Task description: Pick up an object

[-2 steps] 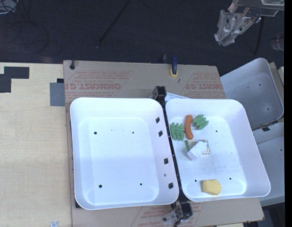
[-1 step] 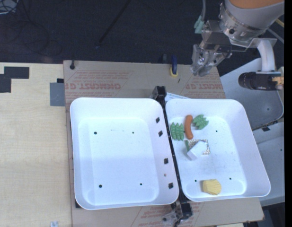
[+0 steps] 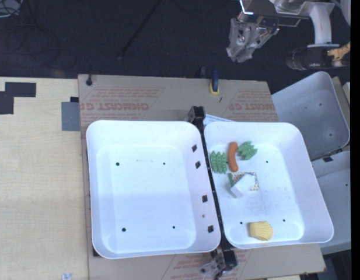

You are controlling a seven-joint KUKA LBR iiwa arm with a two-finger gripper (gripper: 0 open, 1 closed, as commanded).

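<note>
In the right bin lie an orange sausage-shaped piece, a green leafy piece to its right, a green ridged piece to its left, a small white and green block below them, and a yellow ridged piece near the front wall. My gripper hangs high at the top of the view, well beyond the bins' far edge, with nothing seen between its fingers.
The left bin sits beside the right one, joined by a black clip strip. Both rest on a brown cardboard sheet. A grey metal plate lies at the right, and a blue and yellow clamp stands at the back.
</note>
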